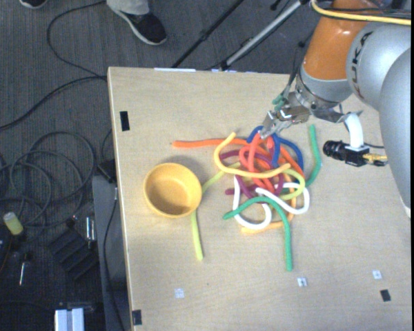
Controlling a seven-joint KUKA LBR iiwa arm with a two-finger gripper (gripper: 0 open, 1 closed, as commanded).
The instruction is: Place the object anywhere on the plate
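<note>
A tangle of coloured flexible strands (265,178) lies in a heap at the middle right of the tan tabletop (165,102); red, blue, yellow, white, green and purple ones are mixed together. A round yellow dish (172,189) stands upright to the left of the heap, a short gap away. My gripper (268,131) comes down from the upper right and its tip sits at the top edge of the heap, among the blue and red strands. Nothing is visibly lifted off the table.
An orange strand (196,143) trails left from the heap, a yellow-green one (196,240) lies below the dish, and a green one (288,243) points toward the front. A black fitting (345,150) juts out beside the arm. Cables lie on the floor (48,164) to the left.
</note>
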